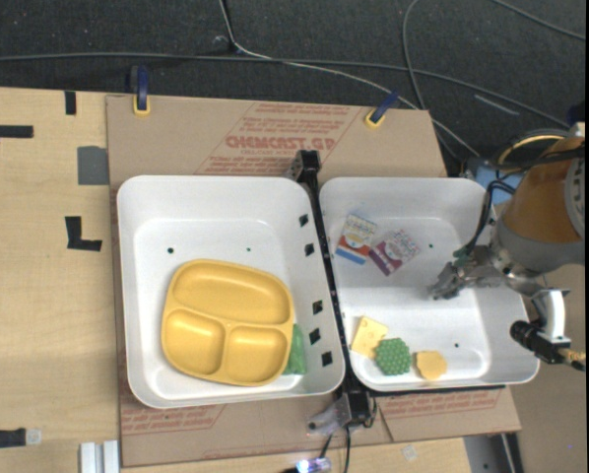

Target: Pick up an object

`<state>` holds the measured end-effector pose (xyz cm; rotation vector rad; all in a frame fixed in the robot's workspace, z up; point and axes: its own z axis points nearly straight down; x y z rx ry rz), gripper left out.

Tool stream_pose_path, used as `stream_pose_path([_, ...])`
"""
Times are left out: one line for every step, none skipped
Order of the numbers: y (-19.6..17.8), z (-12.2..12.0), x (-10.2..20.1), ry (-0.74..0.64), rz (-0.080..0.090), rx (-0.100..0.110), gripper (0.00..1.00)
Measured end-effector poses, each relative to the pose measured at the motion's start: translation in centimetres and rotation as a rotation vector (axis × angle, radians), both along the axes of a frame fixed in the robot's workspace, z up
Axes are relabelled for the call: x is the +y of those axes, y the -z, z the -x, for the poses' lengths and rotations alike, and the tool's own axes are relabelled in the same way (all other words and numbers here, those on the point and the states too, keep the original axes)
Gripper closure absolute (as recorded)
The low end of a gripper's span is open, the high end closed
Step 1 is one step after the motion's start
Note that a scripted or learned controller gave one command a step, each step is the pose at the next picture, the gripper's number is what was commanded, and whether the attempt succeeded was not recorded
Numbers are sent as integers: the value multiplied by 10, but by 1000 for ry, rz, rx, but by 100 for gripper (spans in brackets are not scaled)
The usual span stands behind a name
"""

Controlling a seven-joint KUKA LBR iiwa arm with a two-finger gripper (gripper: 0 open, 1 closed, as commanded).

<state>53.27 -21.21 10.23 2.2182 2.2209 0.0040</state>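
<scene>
The right bin (472, 200) holds two small packets, one white with blue and red (356, 238) and one dark red and white (394, 251), toward its back. Along its front lie a pale yellow wedge (367, 335), a bumpy green piece (392, 357) and a small orange-yellow piece (431, 365). My gripper (446, 284) hangs low over the right side of this bin, to the right of the packets and apart from them. Nothing shows between its fingers.
The left bin (137, 215) bears a yellow divided tray (226, 320) with a green object (296, 351) wedged at its right side. A black divider (319, 264) runs between the bins. Cardboard (275, 136) lies under both, and cables cross behind.
</scene>
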Motion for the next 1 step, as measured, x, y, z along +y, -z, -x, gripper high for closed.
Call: stream_pose_path([-47,-9,-5,0,1,1,100])
